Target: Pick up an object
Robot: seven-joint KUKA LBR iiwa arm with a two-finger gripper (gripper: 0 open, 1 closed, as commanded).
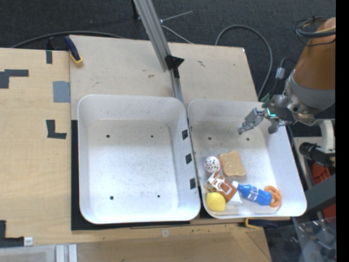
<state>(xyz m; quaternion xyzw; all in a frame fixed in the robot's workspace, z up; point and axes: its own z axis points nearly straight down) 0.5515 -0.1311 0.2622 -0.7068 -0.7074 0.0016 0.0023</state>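
In the right bin [218,116] lie several small items near its front edge: a tan slice of bread [233,164], a white speckled ball [211,163], a yellow lemon-like ball [216,201], an orange and white toy [221,186], and a blue bottle-shaped toy with an orange end [257,194]. My gripper [259,121] hangs over the right bin's back right part, above and to the right of the bread. Its fingers are spread apart with nothing between them.
The left bin [98,146] stands beside the right one. A slanted metal pole [155,34] rises behind the bins. A cable [245,34] loops at the back right. A blue and yellow tool [73,51] lies at the bench's back left.
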